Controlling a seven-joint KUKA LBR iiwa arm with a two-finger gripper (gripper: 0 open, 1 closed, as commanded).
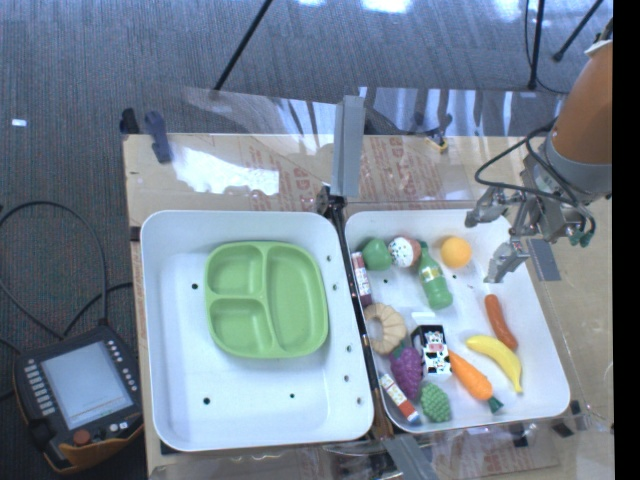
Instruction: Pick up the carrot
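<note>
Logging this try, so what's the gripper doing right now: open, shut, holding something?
Gripper: open, holding nothing, above the right bin's upper right, apart from the carrot.

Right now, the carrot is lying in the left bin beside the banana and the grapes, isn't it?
Not quite: the camera view shows the carrot lying in the right bin, not the left one. It is indeed beside the banana and the grapes.

a dark grey carpet is covering the floor. bright light is shining in patches along the top. thin black stand legs are leaning there. a black cable is curling at left.
</note>
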